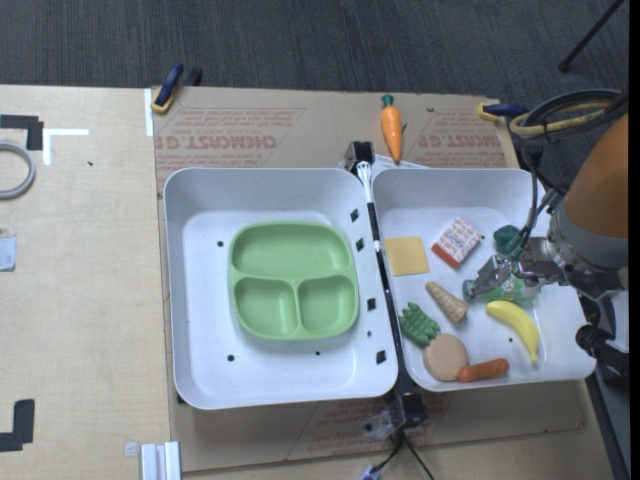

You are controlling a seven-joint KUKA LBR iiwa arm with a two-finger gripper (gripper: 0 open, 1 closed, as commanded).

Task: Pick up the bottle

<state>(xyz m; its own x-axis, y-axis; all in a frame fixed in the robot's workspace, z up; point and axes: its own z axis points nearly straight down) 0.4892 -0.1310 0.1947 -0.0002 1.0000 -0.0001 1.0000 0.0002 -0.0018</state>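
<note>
Approach step — the metal two-finger gripper hovers at right-centre over the green-capped clear bottle; its grip unreadable — next, descend.

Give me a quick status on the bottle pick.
Gripper down in right bin, over the green bottle; hold unconfirmed. Banana and ice cream cone close beside.
</note>
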